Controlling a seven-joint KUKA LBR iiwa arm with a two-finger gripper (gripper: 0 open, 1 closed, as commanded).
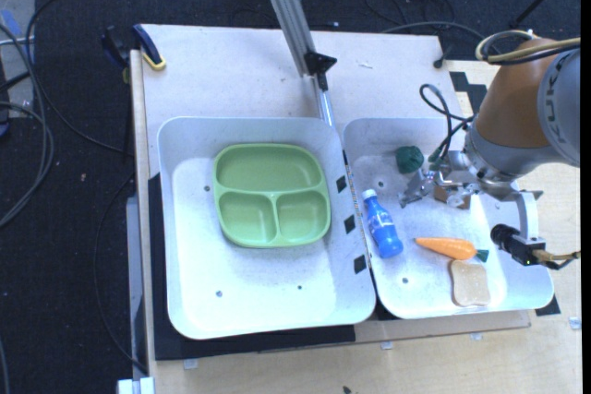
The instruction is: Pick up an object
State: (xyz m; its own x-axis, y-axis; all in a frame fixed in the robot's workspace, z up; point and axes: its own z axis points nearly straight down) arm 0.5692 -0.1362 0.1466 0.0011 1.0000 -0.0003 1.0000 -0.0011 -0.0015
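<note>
Objects: four lay in the right bin (517,295); the blue bottle (379,223), the orange carrot (446,246), the bread slice (470,283) and a dark green piece (409,159).
Gripper: the gripper (417,189) sat low over the right bin's upper middle, its metal tips pointing left; whether it was parted or closed could not be made out.
Nearest object: the dark green piece, just above the gripper tips, apart from them.
Blue bottle: down and left of the gripper, near the bin's left wall, lying on its side.
Carrot: below the gripper, lying flat, just above the bread slice.
Grasp: nothing seen between the tips.
Left bin (185,291): it held a green divided plate (272,195), well apart from the arm (522,120).
Bench (231,69): both bins side by side on it.
</note>
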